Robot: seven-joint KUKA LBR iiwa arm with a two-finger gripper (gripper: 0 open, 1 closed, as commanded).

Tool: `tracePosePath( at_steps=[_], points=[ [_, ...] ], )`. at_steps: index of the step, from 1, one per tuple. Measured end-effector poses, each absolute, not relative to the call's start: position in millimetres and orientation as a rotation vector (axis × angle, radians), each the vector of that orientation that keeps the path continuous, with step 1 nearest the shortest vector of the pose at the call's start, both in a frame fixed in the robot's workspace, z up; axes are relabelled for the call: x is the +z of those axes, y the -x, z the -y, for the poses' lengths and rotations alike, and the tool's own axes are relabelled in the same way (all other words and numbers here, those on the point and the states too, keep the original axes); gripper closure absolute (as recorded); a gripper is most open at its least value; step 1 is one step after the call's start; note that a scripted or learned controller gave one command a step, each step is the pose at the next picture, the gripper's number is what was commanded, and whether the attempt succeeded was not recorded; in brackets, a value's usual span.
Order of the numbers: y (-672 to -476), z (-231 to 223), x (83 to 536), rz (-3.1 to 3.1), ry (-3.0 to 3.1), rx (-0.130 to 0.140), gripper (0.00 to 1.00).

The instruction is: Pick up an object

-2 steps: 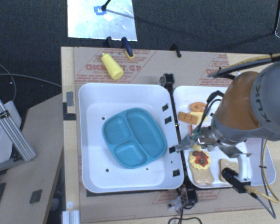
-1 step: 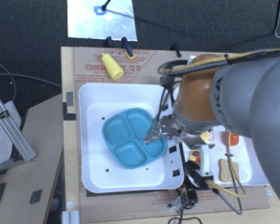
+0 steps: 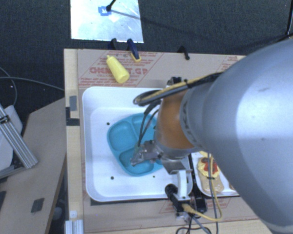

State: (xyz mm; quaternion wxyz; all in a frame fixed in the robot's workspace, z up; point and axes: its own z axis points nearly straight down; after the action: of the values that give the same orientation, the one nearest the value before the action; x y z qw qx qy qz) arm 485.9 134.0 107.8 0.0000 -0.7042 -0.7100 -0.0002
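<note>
1. The arm (image 3: 244,130) covers much of the right bin (image 3: 219,189) and reaches over the left bin (image 3: 95,145).
2. The blue plate (image 3: 124,138) lies flat in the left bin, toward its right half.
3. The gripper (image 3: 141,159) is at the plate's lower edge; I cannot tell its state. In my judgement it should take the raised rim and lift slowly.
4. A yellow bottle (image 3: 117,68) lies behind the bins.

one fixed camera looks down at a slant on the bench (image 3: 151,62), with the arm (image 3: 244,130) close beneath it.
</note>
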Motion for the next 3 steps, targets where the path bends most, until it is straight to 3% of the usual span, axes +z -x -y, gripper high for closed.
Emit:
tracePosePath(
  at_steps=[1, 2, 3],
  points=[
    [-546.6, -55.9, 209.1, 2.224, 2.233, -0.011, 0.00],
    [-580.6, -37.1, 183.6, 2.223, 2.224, -0.002, 0.00],
    [-521.2, -0.2, 183.9, 2.216, 2.224, 0.004, 0.00]
  ],
)
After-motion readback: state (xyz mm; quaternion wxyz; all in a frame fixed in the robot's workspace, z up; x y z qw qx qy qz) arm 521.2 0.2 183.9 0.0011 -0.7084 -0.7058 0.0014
